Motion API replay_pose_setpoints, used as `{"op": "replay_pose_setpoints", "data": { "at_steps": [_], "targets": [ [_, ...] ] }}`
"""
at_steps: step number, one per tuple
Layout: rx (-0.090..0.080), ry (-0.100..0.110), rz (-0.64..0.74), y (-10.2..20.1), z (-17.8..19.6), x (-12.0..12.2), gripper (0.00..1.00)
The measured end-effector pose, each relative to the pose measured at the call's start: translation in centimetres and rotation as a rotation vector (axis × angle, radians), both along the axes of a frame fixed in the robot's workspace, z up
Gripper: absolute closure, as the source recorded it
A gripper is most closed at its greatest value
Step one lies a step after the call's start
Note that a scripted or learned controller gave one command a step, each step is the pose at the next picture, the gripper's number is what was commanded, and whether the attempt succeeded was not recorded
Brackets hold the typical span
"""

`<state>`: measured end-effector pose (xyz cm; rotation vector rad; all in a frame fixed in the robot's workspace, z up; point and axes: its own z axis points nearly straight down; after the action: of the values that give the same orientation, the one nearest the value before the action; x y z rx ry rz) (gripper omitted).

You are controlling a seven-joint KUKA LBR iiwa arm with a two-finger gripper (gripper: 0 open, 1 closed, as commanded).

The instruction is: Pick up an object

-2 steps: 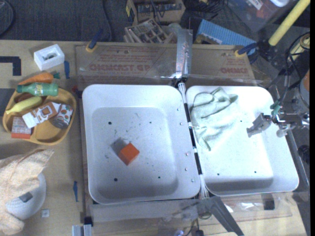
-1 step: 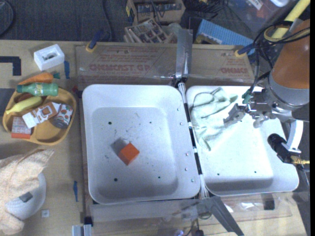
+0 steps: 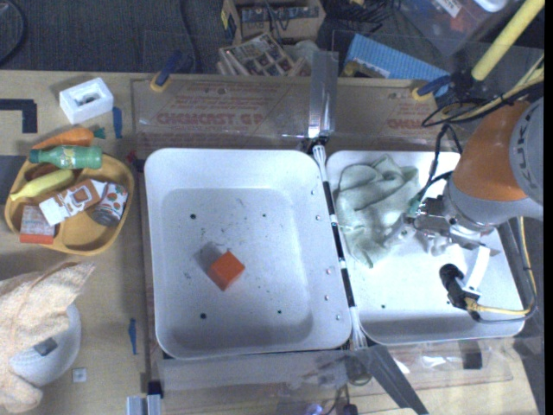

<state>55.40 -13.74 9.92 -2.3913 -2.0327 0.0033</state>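
The arm (image 3: 510,158) comes in as a thick, rounded grey body, smooth and glossy, with dark lettering partly readable on its upper shell. A broad orange band (image 3: 486,167) wraps it just above the wrist, catching the light. Below that sits a paler grey collar, then the gripper (image 3: 421,223), a cluster of silvery metal parts with a small green spot on the side. A white bracket hangs beneath the wrist beside a black rounded fitting. Dark cables (image 3: 449,158) loop along the arm's side, and a yellow cable (image 3: 501,311) trails from the black fitting.
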Motion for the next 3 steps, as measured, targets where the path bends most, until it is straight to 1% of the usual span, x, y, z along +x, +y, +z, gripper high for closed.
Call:
{"op": "replay_pose_setpoints", "data": {
  "at_steps": [1,2,3],
  "targets": [
    [-0.002,-0.004,0.06,-3.0,0.0,2.1,0.0],
    [-0.002,-0.003,0.029,-4.6,3.1,7.9,0.0],
    [0.0,0.001,0.015,-5.1,1.9,3.3,0.0]
  ]
}}
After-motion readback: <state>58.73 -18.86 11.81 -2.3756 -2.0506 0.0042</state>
